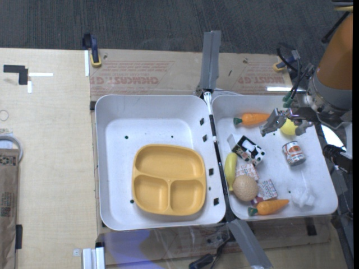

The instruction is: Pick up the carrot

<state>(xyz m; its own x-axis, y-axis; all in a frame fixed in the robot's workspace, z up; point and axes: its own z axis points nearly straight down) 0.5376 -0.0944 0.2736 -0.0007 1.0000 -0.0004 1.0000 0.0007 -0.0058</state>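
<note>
Two carrots lie in the right bin point(322, 167). One carrot point(252, 118) rests near the bin's far wall, its green top pointing left. The other carrot point(270, 206) lies along the near wall. My gripper point(286, 124) hangs over the far right part of this bin, just right of the far carrot and apart from it. Its fingers point(271, 123) are spread open. A yellow lemon point(289, 128) lies under and between them, partly hidden by the gripper.
The right bin also holds a small can point(293, 153), a black-and-white cow toy point(249, 149), a banana point(230, 170), a tan round item point(245, 188), a snack packet point(265, 188) and a white lump point(303, 195). A yellow divided plate point(168, 180) sits in the left bin point(112, 150).
</note>
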